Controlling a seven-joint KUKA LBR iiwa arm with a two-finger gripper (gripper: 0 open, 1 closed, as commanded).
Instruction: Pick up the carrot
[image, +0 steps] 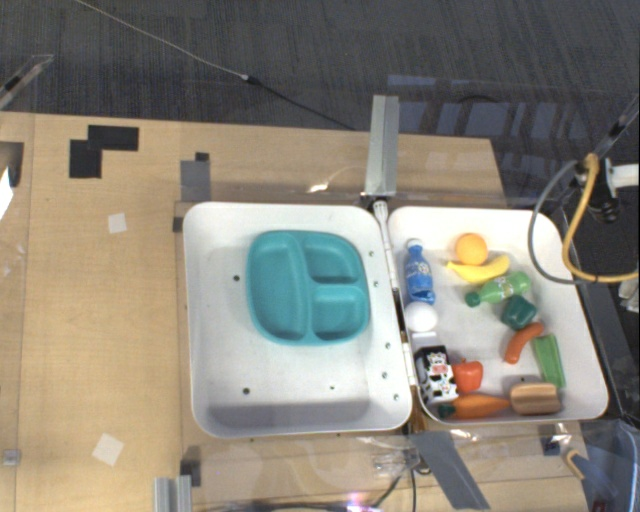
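Note:
The carrot (480, 406) is orange with a dark green stub at its left end. It lies flat along the near wall of the right bin (572, 300), between a black-and-white carton (433, 372) and a bread roll (535, 398). A small tomato (468, 376) sits just above it.
The right bin also holds a blue bottle (418, 272), a white ball (421, 318), an orange (470, 247), a banana (481, 268), green pieces (510, 296), a sausage (523, 342) and a cucumber (548, 360). A teal divided plate (308, 286) lies in the left bin (215, 330). Cables (565, 235) loop at the right.

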